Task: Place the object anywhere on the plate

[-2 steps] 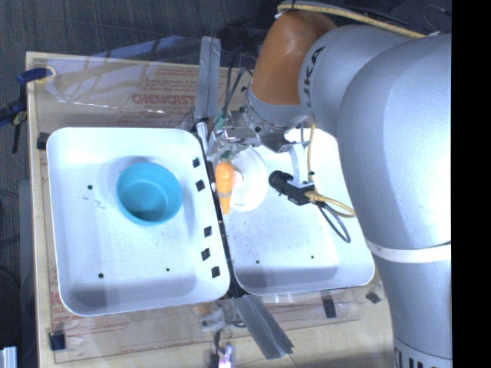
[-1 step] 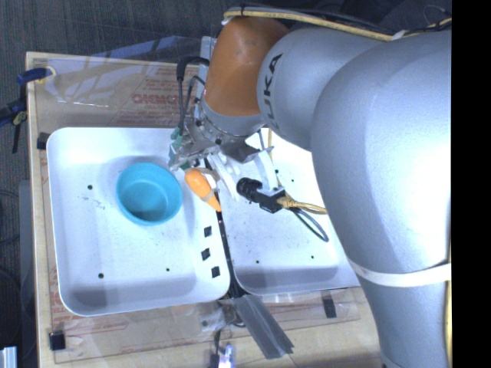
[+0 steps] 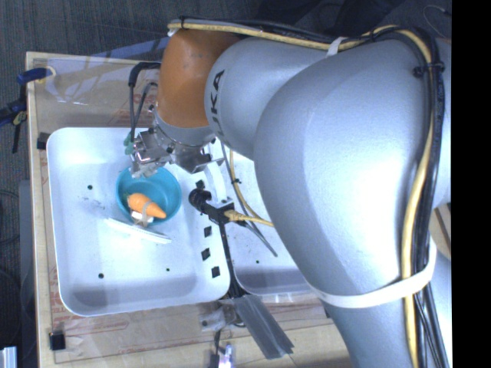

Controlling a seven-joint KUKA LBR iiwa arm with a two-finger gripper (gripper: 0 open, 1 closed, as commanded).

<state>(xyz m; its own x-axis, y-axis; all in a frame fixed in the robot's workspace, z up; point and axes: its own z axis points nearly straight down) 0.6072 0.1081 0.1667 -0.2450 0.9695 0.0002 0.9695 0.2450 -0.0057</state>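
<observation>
A small blue plate sits in the left white bin, toward its right side. An orange carrot-shaped object lies on the plate, with a pale band across its lower end. My gripper hangs just above the plate's upper rim, a short way up from the orange object. Nothing shows between its fingers. The grey arm with its orange band reaches in from the right and hides most of the right bin.
A thin white strip lies on the left bin's floor just below the plate. The dark divider with black markers runs between the bins. The right bin's lower left corner peeks out under the arm.
</observation>
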